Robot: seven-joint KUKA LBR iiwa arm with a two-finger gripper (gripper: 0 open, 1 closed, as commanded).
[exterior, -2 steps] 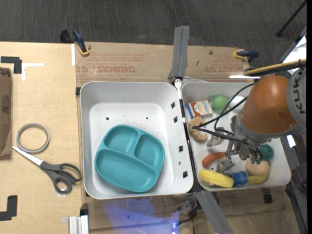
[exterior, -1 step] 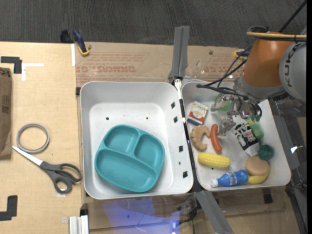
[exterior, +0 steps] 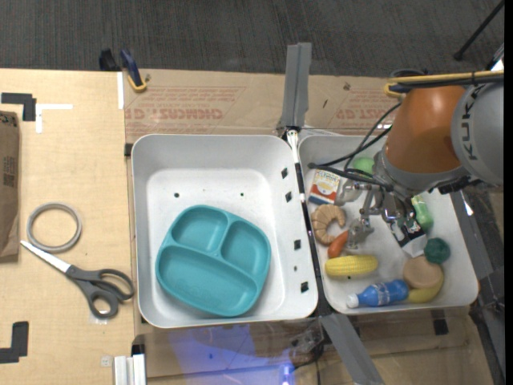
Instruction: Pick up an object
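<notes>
Down in the right bin (exterior: 465, 295) hangs the pincer (exterior: 370, 223), a shiny metal claw at the end of the grey arm (exterior: 481, 127) with its big orange band (exterior: 425, 131). Its metal fingers point down and a bit to the left, just above the toys, but they are small and mixed up with wires, so I cannot tell how wide they are spread or if anything is between them. Right beside the pincer, on its left, lies a tan curly toy like a croissant (exterior: 329, 221). Just under that is a small orange-red piece (exterior: 339, 243), very close to the claw tips. Below them lies a yellow corn cob (exterior: 350, 265). Near the front wall of the bin a blue bottle (exterior: 379, 294) lies on its side with a white cap. Next to it on the right is a tan round thing (exterior: 423, 273) sitting on something yellow. A dark green ball-like toy (exterior: 437, 250) sits by the right wall, and a bright green piece (exterior: 422, 212) lies a little above it. At the back of the bin is a small white box (exterior: 325, 184) with red and blue on it, and a light green thing (exterior: 364, 167) peeks out near the arm. In the left bin (exterior: 208, 155) sits a teal plate (exterior: 212, 259) with three parts. On the wooden table (exterior: 64, 151) to the left lie grey scissors (exterior: 84, 279) and a roll of tape (exterior: 54, 226), near each other.
</notes>
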